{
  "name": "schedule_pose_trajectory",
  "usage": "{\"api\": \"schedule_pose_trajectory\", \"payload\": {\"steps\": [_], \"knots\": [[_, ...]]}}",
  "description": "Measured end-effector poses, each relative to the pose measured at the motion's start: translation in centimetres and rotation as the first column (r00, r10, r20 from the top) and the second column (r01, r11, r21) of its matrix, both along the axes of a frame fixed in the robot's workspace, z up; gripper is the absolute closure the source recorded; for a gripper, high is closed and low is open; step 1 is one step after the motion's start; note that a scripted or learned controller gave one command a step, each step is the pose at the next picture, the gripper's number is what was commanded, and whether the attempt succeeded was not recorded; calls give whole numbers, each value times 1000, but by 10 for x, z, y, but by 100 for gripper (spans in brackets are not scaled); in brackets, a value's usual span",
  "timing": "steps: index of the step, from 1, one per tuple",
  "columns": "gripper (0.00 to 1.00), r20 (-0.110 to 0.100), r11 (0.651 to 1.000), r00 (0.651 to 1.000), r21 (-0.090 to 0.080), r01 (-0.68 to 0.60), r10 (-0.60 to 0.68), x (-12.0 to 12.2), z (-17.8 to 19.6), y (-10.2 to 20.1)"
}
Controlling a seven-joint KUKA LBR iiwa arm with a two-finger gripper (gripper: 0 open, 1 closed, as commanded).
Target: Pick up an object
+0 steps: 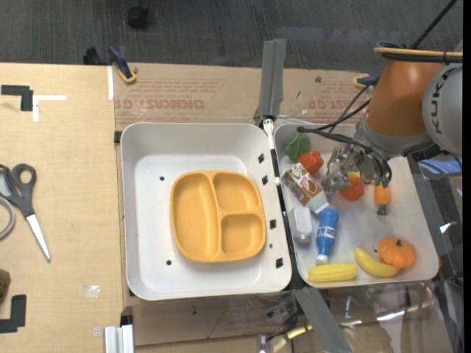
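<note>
My gripper (341, 173) hangs low over the upper middle of the right bin (416, 219), with the grey and orange arm coming in from the right. Right beside it, on its lower right, lies a red tomato (353, 190), partly covered by the gripper. A small orange carrot (382, 194) lies just right of that. To the gripper's left lie a red pepper (312, 160), a green vegetable (296, 145) and a brown-and-red packet (302, 184). Nothing visibly sits in the gripper.
The right bin's front half holds a blue bottle (326, 234), a small white object (302, 223), a corn cob (332, 273), a banana (374, 263) and an orange pumpkin (397, 252). A yellow divided tray (218, 215) lies in the left bin (140, 197). Scissors (26, 204) lie at far left.
</note>
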State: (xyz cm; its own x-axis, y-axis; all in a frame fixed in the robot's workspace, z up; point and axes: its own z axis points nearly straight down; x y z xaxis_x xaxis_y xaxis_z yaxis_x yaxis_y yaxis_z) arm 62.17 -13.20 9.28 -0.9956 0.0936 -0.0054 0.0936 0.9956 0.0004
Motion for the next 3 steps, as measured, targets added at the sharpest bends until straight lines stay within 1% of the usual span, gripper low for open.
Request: {"api": "schedule_pose_trajectory", "payload": {"steps": [1, 2, 3], "knots": [[100, 2, 767, 767, -5, -642, 642, -4, 2, -68], [100, -4, 990, 990, 0, -139, 139, -67, -1, -11], [0, -4, 990, 990, 0, -139, 139, -67, -1, -11]]}}
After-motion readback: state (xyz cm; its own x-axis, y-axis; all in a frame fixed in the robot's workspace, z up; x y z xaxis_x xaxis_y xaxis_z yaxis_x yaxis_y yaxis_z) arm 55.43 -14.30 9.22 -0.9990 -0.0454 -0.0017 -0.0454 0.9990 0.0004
